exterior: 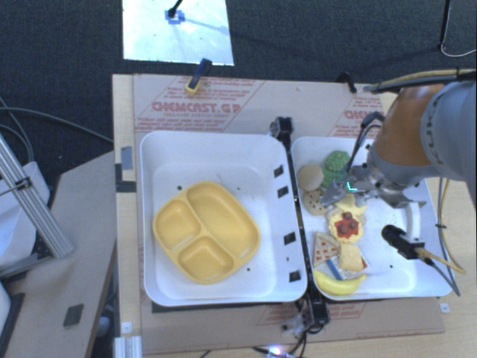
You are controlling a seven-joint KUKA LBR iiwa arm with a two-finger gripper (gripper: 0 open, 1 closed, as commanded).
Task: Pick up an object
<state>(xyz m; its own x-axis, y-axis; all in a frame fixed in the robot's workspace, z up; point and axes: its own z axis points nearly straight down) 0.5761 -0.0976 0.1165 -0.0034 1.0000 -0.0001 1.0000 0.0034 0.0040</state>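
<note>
**Clerk:** Stock by size, placed from the banana.

**Me:** Item one, the left bin [246, 155]: across the divider from the banana [339, 283], on the view's left.
Item two, the right bin [387, 274]: the banana lies against its near wall.
Item three, my arm [417, 136]: above the far half of that bin, well beyond the banana.
Item four, a yellow divided tray [206, 231]: in the left bin, well apart from the banana.

**Clerk:** And the small goods?

**Me:** They run in a cluster up from the banana towards the far wall.
First comes a pale block [350, 257], just beyond the banana.
Beside the block is a wedge of sandwich [324, 248].
Next is a yellow piece with red topping [346, 224].
After that come a brown biscuit [314, 200] and a tan bun [311, 176].
A green leafy lump [337, 162] lies farthest from the banana.

**Clerk:** Gripper?

**Me:** My gripper [350, 187] is low over the far end of the cluster, between the green lump and the red-topped piece. I cannot tell whether it is spread or pressed together, and I see nothing caught in it.

**Clerk:** Progress?

**Me:** In my judgement the reach is made and the pick is not. Every piece appears to rest on the bin floor. Closing on one and lifting it clear remain.
</note>
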